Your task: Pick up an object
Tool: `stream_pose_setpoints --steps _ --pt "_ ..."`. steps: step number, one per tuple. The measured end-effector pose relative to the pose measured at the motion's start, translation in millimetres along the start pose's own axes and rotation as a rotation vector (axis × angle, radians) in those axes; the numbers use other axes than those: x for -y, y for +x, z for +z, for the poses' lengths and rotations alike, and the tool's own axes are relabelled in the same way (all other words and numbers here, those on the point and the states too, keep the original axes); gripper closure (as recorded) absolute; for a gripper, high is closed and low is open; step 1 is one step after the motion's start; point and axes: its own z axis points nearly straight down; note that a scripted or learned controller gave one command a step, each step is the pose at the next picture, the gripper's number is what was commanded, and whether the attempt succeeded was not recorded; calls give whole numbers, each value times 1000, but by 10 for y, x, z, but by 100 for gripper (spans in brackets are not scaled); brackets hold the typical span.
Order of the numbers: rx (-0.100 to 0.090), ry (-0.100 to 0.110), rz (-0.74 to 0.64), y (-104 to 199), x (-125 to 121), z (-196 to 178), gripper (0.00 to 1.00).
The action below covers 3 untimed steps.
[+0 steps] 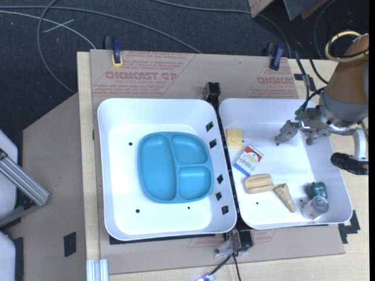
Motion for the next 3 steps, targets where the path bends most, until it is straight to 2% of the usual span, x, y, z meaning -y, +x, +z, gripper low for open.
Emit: stream_pose_setpoints --steps 1,2,3 --pt "0 -2 0 5 -5 510 0" --pt "1 -6 0 3 -13 382 100" --pt "2 -7 0 -48 2 -225 100"
